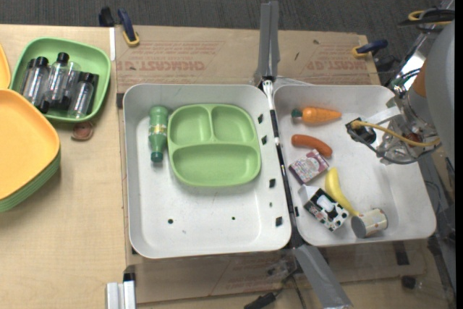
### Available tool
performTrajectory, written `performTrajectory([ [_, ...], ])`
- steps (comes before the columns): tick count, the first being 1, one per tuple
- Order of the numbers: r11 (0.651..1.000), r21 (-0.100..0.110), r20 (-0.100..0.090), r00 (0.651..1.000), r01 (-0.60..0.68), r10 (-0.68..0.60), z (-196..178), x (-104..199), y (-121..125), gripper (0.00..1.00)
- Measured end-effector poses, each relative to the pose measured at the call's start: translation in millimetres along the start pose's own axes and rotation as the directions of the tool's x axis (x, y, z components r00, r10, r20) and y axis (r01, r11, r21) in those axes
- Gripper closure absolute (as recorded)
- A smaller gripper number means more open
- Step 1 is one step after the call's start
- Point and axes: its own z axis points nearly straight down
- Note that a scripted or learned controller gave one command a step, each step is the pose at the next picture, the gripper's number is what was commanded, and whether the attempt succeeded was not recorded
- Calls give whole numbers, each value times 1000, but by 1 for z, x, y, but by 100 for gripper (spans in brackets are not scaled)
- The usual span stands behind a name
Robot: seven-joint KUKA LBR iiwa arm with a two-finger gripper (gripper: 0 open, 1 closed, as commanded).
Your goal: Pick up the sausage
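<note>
Red-orange curved sausage lies in left half of right shallow white bin, just below orange toy carrot, just above pink square packet. Yellow banana lies nearer front. My gripper hovers over same bin's right side, well apart from sausage. My jaw state: cannot tell.

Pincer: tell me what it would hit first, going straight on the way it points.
Probably bare floor of the right bin: the pincer seems to point down there, though depth is unclear from above. The sausage lies apart, out of that line.
</note>
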Motion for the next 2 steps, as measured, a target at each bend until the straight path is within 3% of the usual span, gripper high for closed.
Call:
performTrajectory([
  [1,985,1,0,985,174,-174,-8,-39,-3,100],
  [2,984,4,5,984,176,-176,-15,-40,-4,100],
])
